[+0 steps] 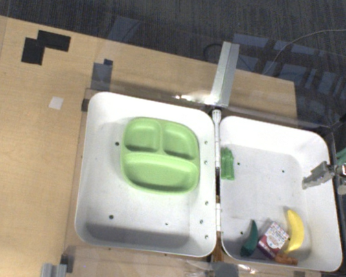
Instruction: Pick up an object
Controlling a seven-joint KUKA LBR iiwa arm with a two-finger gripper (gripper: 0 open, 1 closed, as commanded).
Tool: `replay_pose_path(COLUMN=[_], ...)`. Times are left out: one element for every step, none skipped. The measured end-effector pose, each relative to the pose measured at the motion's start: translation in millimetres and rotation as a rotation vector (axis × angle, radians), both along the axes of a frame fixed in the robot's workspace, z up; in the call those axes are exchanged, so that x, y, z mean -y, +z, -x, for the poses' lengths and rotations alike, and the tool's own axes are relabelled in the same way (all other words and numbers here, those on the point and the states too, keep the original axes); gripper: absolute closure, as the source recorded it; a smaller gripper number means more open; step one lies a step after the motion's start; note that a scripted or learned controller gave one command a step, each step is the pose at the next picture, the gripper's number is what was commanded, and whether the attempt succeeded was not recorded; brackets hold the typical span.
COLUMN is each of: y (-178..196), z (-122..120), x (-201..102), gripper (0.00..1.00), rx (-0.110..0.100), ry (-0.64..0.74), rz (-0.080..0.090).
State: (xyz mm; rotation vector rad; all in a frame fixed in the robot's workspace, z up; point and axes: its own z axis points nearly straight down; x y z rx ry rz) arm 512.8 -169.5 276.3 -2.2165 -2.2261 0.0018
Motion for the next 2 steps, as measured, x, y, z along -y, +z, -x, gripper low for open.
replay_pose_path(y=[0,-129], z=[0,25], x=[0,29], gripper=[0.0,0.0], rx=[0.0,-0.001], ry=[0.0,0.088], rz=[0.0,-0.002])
